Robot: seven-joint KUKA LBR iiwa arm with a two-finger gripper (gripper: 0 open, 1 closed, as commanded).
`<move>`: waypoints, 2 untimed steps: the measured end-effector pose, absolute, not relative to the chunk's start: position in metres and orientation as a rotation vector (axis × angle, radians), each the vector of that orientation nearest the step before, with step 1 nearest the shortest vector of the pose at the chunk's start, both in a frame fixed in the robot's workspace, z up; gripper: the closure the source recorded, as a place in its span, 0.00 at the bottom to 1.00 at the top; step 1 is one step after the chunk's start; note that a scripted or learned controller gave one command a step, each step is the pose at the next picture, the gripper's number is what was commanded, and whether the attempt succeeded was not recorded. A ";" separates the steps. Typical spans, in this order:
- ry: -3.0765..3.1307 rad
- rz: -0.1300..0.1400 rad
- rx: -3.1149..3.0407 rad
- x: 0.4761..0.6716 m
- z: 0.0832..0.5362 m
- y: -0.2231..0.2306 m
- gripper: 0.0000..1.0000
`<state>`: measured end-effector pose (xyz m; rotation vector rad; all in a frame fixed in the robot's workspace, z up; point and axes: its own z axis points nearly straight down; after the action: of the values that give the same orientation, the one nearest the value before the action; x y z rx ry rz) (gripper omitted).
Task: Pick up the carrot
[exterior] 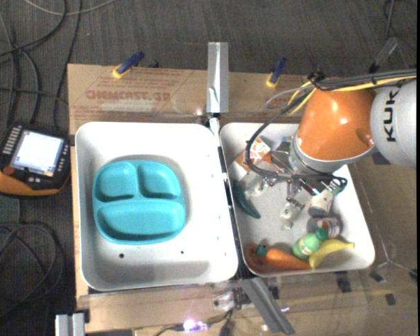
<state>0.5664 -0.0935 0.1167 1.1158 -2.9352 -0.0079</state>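
We see 1 arm (pixel 378 128) coming in from the right, its grey casing giving way to a broad orange band (pixel 334 126) that sits directly above and to the right of the pincer (pixel 288 200). Below that band the wrist narrows to a dark metal collar, from which the gripper hangs downward and slightly leftward. Thin metal parts spread out on both sides of the pincer (glare and blur keep us from making out how they stand). A bundle of cables (pixel 322 84) runs along the top of the arm, up and right of the pincer.
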 end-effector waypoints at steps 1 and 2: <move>-2.939 -0.017 1.115 0.568 0.124 -0.091 1.00; -3.087 -0.006 0.584 0.556 0.181 -0.028 1.00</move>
<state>0.5557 -0.0285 0.1815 0.5841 -3.0872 -0.0057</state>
